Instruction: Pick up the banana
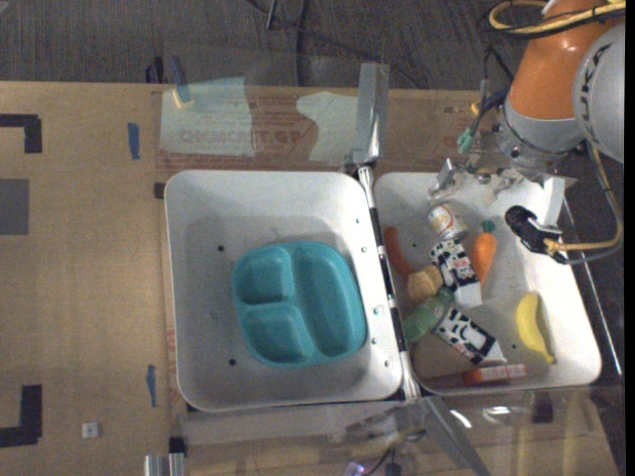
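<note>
Gripper (464, 172) sits over the far edge of the right bin (585, 360), beneath the arm's orange band (551, 53). Open or closed: cannot tell. Banana (533, 327) lies near the bin's right wall, well apart from the gripper. Carrot (483, 254) between them. Two cartons (457, 266) at bin centre. Teal tray (297, 302) in the left bin (198, 206).
</note>
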`<state>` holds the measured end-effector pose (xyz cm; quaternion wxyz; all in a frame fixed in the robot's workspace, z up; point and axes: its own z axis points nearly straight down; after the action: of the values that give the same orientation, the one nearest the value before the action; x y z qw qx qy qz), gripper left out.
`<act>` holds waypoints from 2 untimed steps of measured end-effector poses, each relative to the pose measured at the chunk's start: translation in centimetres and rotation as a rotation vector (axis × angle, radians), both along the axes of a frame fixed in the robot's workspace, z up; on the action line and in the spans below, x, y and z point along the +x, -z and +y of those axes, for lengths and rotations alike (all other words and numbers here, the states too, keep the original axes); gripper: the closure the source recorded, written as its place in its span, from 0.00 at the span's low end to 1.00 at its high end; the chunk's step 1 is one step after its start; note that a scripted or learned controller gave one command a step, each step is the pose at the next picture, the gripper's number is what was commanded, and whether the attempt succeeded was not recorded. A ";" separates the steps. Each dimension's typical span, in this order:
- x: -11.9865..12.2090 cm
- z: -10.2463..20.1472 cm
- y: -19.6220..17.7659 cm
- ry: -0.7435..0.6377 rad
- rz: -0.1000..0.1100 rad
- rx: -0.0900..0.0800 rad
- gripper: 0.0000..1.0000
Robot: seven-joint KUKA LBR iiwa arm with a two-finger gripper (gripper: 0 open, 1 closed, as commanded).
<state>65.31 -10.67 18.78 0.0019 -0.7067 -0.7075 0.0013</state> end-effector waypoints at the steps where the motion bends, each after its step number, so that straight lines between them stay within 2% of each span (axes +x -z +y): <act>1: -5.8 -7.1 2.3 -0.130 -0.001 0.000 0.00; 2: -12.8 -9.8 5.1 -0.111 -0.001 0.001 0.00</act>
<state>52.48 -20.43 13.70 0.0017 -0.6665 -0.7455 0.0007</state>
